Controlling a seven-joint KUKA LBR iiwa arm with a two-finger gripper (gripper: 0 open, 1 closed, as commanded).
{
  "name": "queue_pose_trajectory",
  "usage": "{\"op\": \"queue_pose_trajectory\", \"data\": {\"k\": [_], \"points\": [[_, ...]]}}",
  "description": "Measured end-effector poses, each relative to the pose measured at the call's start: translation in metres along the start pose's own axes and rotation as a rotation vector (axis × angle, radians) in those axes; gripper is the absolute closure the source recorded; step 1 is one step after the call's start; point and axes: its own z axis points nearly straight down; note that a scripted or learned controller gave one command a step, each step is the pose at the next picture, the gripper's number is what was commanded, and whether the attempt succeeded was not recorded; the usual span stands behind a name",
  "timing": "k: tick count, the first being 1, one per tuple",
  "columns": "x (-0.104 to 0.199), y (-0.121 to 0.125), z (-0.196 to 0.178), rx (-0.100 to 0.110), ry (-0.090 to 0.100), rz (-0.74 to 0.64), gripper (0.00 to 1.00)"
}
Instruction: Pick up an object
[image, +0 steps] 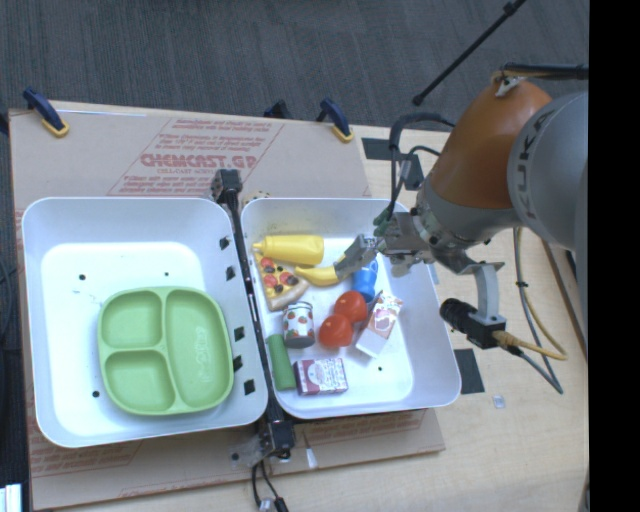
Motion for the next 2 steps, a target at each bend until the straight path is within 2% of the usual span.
{"op": "queue_pose_trajectory", "data": {"k": [2], "points": [[0.0000, 0.0000, 0.0000, 0.000, 0.000, 0.000, 0.00]]}}
